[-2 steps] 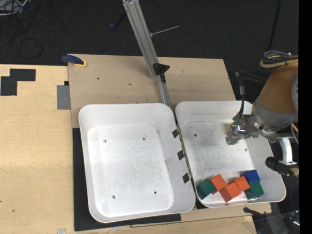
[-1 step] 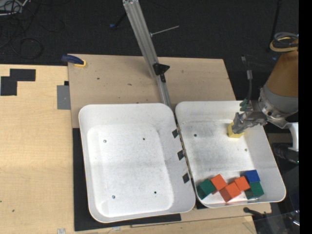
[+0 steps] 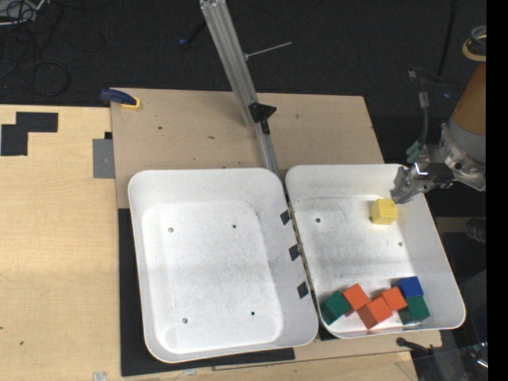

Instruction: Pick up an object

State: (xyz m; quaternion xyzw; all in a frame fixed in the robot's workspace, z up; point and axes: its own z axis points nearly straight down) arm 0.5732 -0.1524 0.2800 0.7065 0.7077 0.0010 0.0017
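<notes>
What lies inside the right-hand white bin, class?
The right bin holds a yellow block near its far edge beside the hand, and a clump of orange, green and blue blocks in the near corner. Anything beneath that clump is covered.

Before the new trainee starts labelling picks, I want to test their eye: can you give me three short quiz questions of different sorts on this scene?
1. True or false: the yellow block lies in the left bin.
2. Which is closest to the gripper? A) blue block B) yellow block C) a green block
3. Fill in: the other blocks cluster along the right bin's ____ edge.

Key: 1 false, it lies in the right bin. 2 B. 3 near (bottom of the camera view).
</notes>
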